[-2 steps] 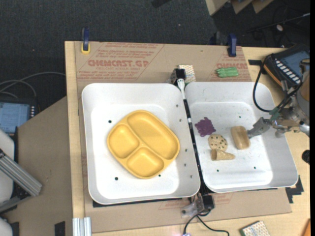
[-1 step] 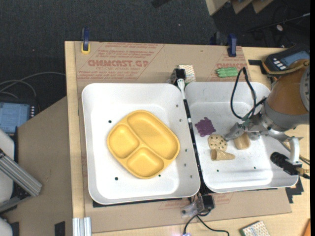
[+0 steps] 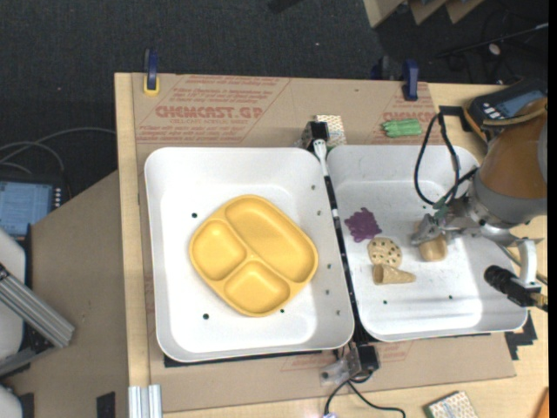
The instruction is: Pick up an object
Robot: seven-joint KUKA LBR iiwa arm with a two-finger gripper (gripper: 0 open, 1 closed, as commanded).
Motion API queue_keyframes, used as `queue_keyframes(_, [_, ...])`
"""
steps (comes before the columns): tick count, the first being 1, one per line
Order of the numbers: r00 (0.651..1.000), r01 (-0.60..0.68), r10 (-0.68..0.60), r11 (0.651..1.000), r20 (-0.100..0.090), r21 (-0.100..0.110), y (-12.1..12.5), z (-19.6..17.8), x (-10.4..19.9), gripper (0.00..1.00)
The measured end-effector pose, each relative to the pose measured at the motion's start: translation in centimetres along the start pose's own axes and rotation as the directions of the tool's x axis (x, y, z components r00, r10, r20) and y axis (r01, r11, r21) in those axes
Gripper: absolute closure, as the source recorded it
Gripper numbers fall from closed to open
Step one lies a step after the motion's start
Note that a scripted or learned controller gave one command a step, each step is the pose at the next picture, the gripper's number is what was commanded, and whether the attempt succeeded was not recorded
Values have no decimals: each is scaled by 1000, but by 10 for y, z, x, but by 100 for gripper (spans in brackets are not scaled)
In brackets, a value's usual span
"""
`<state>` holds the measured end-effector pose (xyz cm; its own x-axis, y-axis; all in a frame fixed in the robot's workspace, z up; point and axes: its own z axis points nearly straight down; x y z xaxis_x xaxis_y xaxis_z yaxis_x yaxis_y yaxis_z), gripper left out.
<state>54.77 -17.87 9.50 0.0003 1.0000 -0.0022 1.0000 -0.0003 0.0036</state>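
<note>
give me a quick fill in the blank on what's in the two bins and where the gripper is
1. The yellow plate with three compartments lies in the ____ bin.
2. The purple toy, the cookie and the wedge lie in the ____ bin.
3. The gripper is down in the ____ bin, by a tan lump.
4. The cookie lies between the purple toy and the ____.

Missing words: left; right; right; wedge

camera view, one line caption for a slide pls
Gripper low in the right bin by a tan piece; yellow divided tray in the left bin.
</note>
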Motion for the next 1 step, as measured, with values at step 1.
queue_keyframes(1, [1000,8,-8,1000,-2,-1,52,6,68,100])
